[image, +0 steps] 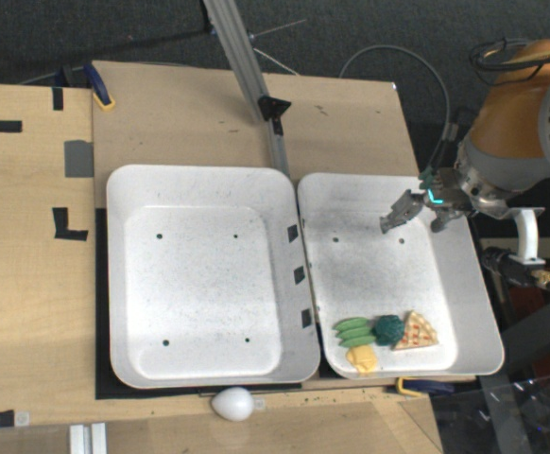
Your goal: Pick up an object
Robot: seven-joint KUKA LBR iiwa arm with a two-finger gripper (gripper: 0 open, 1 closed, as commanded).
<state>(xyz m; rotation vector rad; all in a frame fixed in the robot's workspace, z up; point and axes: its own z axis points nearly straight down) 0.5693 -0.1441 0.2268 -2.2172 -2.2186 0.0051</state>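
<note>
Two shallow white bins sit side by side on a wooden bench: the left bin (199,272) and the right bin (388,272), whose near corner holds four small toy foods in a cluster: a green pod (353,329), a dark green broccoli-like piece (386,328), a yellow piece (362,357) and an orange waffle-patterned wedge (417,332). The arm's gripper (415,212) hangs over the right bin's far end, well apart from them, its two fingers spread wide and holding nothing. One white egg-shaped object (232,404) lies on the bench's near edge, and dark floor surrounds the bench.
</note>
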